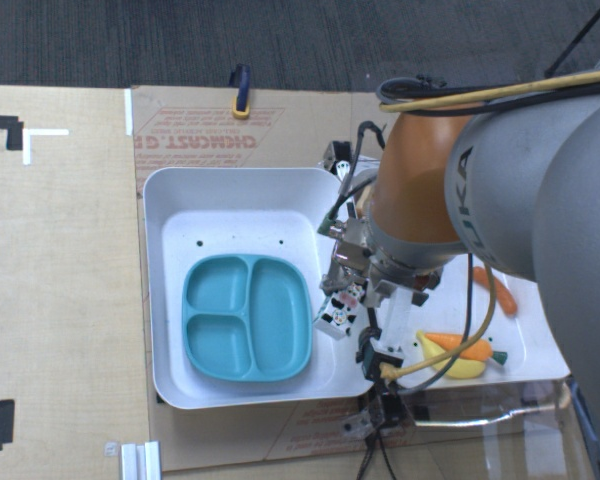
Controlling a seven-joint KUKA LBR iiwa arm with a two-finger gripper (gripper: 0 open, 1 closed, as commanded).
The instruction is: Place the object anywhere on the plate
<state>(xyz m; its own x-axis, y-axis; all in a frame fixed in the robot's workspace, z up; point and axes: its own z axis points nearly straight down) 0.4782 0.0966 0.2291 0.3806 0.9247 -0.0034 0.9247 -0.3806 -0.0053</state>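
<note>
Item: small white toy (335,315), centre frame, beside teal plate (248,317). Likely light, rigid; grip its sides. End effector (352,286): opening cannot be told.

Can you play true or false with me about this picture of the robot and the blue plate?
1. The plate is blue-green with three sections. True.
2. The plate sits in the right bin. False: it lies in the left bin.
3. A banana lies on the plate. False: the banana is in the right bin, with nothing on the plate.
4. An orange carrot lies across the banana. True.
5. The arm is grey with an orange band. True.
</note>
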